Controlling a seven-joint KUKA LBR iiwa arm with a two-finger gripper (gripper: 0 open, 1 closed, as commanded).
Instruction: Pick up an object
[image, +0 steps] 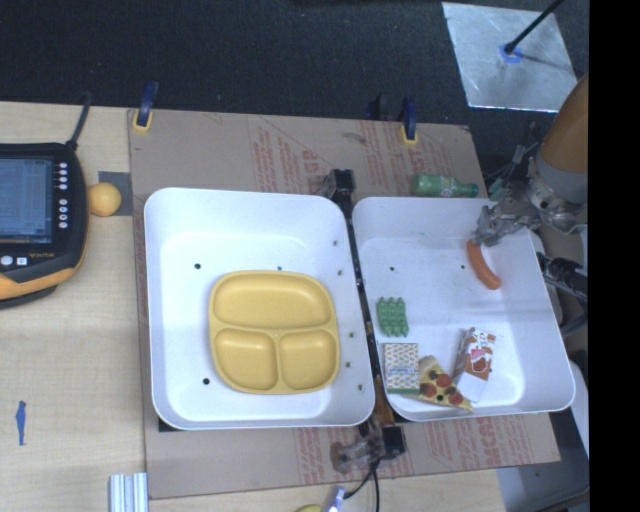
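So the gripper is parked at the 2 o'clock edge of the right bin, hanging just over the rim; honestly I can't tell what state it's in, it's just a grey tangle from up here; nothing visibly caught in it, so I wouldn't call anything grabbed.

Closest thing to it is the little orange sausage, lying just beside the gripper toward 7 o'clock, angled on the bin floor; my guess is that's the target, since the arm sits right above that corner and the sausage is alone with open floor around it, which makes it the easy pick.

Further out, the rest of the stuff is bunched toward 6 o'clock of the same bin; a green studded block near the left wall, then a checkered card, a pizza slice and a red and white packet all crowding each other, some overlapping; flat and stacked like that, they look way harder to get fingers around.

The left bin just has a yellow divided plate sitting flat in the middle; too wide for a two-finger grab, I'd say.

Outside the bins there's a green bottle at 12 o'clock behind the right bin, a yellow ball and a teach pendant way off at 9 o'clock; probably not in play.
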